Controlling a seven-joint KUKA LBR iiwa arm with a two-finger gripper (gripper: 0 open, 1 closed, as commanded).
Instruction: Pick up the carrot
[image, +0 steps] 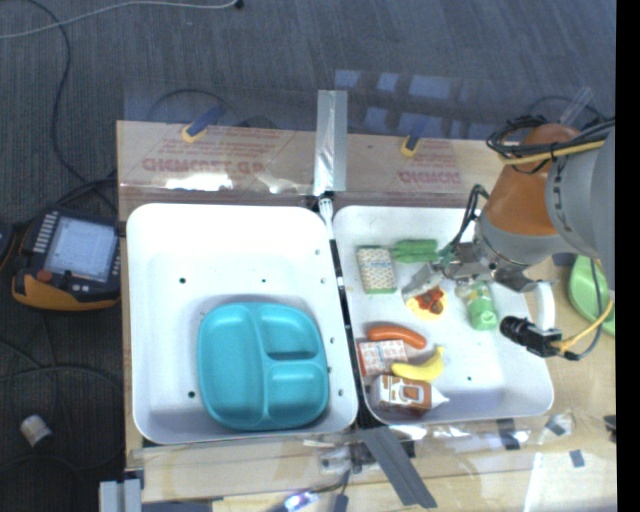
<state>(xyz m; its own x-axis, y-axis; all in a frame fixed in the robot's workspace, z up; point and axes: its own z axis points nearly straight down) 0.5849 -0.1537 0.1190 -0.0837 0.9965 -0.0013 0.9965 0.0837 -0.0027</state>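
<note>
Over the right bin: I see the gripper (462, 268) low above its middle, beside a small red-and-white item (430, 299).
Gripper state: I cannot tell from this slanted view whether it is released or clenched; nothing visibly sits in it.
Arm pose: the grey arm (585, 200) reaches in from the right, its orange band (520, 200) above the wrist, the wrist bent down into the bin; cables loop over its far side.
Carrot: the carrot (397, 335) lies flat in the right bin (520, 385), nearer than the gripper and to its left, apart from it, just above a red-and-white packet (382, 354).
Neighbours: a green bottle (481, 308) lies just near of the gripper; a green piece (415, 249) and a pale checked packet (376, 268) lie on the bin's far left; a banana (418, 366) lies right of the red-and-white packet, touching a brown-and-white carton (402, 395) at the near edge.
Left bin: the left bin (170, 260) holds a teal divided tray (264, 367) on its near side.
Writing: red print runs along the cardboard (230, 160) behind the bins, upside down and too blurred for me to read; labels on the packets are too small to read.
Off the bench: a handheld pendant (70, 258) with a lit screen lies on the floor at far left.
</note>
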